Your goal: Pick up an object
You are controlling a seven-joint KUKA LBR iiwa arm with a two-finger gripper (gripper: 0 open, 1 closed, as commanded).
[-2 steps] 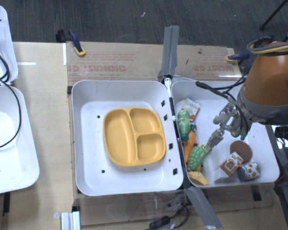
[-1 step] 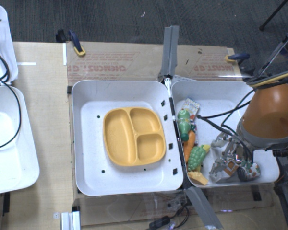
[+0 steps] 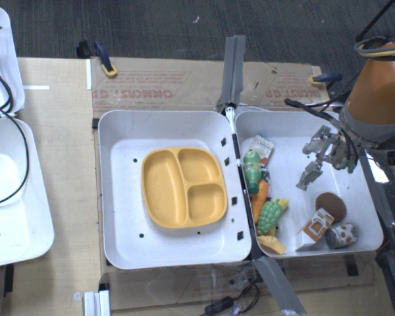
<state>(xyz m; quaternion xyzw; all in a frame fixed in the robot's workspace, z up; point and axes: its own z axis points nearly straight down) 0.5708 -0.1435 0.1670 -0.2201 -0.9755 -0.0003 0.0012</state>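
The arm (image 3: 375, 87) comes in from the right, and its gripper (image 3: 314, 160) hangs over the middle of the right bin (image 3: 296, 125). Its two fingers (image 3: 311, 174) are spread apart, and there is nothing between them.

The toys lie around the gripper, and none of them touches it. Near the bin's right edge, just below the gripper, sits a brown ball (image 3: 331, 206). Beside the ball, toward the bin's front right corner, are a small box (image 3: 318, 225) and a little can (image 3: 342, 236). Along the bin's left edge lies a row of play food: a packet (image 3: 261, 147), a green bottle (image 3: 252, 168), a carrot (image 3: 259, 199), a green bumpy toy (image 3: 270, 216) and a yellow piece (image 3: 272, 244) at the front.

The left bin (image 3: 118, 176) holds a yellow plate (image 3: 183, 186) with three parts. Both bins sit on a wooden bench (image 3: 52, 91) with cardboard (image 3: 158, 84) at the back edge. The floor behind is dark carpet (image 3: 184, 12).
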